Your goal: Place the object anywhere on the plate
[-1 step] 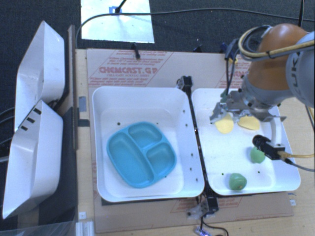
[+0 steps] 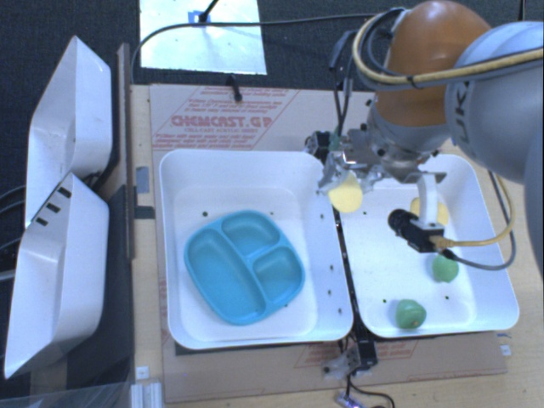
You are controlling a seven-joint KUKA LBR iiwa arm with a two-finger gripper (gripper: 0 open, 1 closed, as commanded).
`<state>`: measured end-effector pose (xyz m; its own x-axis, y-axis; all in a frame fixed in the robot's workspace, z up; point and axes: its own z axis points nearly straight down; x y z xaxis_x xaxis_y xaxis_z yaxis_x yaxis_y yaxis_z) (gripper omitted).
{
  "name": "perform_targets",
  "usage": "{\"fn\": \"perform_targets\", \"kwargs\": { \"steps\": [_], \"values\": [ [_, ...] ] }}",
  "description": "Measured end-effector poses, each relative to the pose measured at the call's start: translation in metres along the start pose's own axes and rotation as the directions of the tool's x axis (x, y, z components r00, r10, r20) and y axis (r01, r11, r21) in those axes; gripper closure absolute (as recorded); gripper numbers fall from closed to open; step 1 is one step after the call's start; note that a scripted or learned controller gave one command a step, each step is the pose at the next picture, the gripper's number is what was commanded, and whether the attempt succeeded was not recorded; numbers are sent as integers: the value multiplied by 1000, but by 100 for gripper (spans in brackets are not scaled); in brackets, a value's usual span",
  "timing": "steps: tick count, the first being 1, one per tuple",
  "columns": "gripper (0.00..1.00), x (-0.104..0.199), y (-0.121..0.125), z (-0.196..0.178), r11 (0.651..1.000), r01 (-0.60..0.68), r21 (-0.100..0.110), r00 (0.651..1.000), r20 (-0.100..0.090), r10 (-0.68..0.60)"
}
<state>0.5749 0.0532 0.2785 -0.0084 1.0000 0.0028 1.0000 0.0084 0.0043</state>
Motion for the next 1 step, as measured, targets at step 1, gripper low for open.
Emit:
{"fn": "perform_targets", "kwargs": {
  "steps": [1],
  "values": [
    [100,25,9,7,1000,-6,4,1000,2,6]
  ]
}}
